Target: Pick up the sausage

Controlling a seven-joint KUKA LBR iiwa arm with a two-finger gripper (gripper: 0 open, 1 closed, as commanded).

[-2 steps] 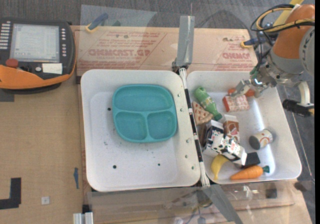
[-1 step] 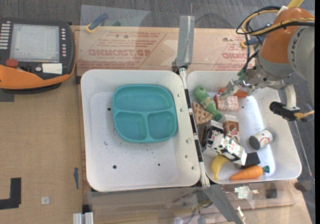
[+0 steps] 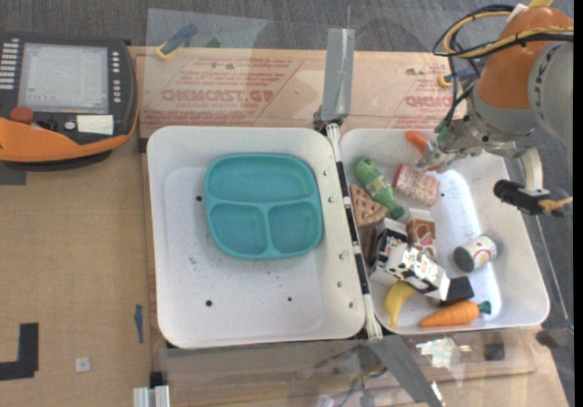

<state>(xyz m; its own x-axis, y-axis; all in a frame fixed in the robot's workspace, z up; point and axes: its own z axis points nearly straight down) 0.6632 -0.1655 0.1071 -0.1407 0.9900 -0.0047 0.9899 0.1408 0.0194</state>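
While the left bin (image 3: pixel 173 241) holds a teal tray (image 3: pixel 264 205), the right bin (image 3: pixel 524 291) holds mixed toys, a carrot (image 3: pixel 449 312), a banana (image 3: pixel 396 300) and, by its far wall, the sausage (image 3: pixel 416 137) beside the gripper (image 3: pixel 435 154), finger state indeterminable.

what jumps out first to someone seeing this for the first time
The teal divided plate lying alone in the left bin catches the eye first. Next comes the right bin, crowded with toy food such as an orange carrot and a yellow banana near its front edge. Over that bin's far right corner hangs the grey arm with its orange band, its hand low above the toys.
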